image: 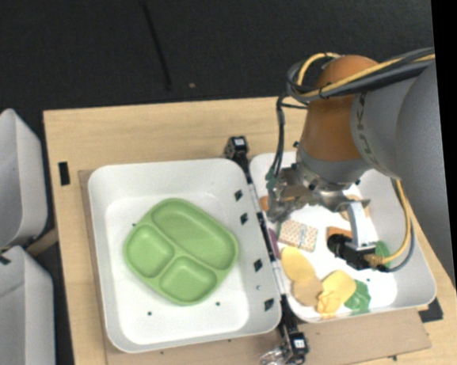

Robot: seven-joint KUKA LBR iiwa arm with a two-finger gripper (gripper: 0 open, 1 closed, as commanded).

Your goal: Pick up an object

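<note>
My gripper (280, 197) is low over the left part of the right bin (408, 281), close to the wall between the two bins. A small pink-and-white patterned block (298, 233) lies just below the gripper. Further toward the front lie a pale yellow flat piece (298, 265), a brighter yellow lumpy toy (337, 290) and a green item (359, 299). An orange piece (338, 230) peeks out to the right of the block. The arm's bulk hides the back of this bin.
The left bin (112, 307) holds a green divided plate (180, 250) with three compartments, lying flat in the middle. Black clips line the wall between the bins. White padded shapes stand off the bench at the far left.
</note>
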